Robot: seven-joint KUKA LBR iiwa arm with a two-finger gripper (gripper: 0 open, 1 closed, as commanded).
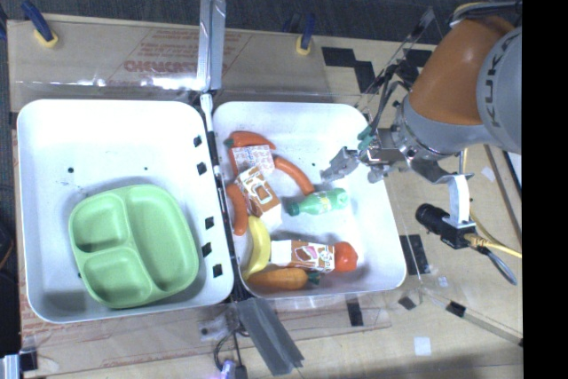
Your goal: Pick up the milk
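In the right bin, near its left wall, lies a small white carton with a brown label, which looks like the milk. A second similar carton rests just behind it. My gripper hangs over the right part of that bin, well to the right of the cartons and just above a green bottle. Its fingers stand apart with nothing between them.
Also in the right bin are orange sausages, a banana, a carrot and a lying white bottle with a red cap. The left bin holds a green divided plate.
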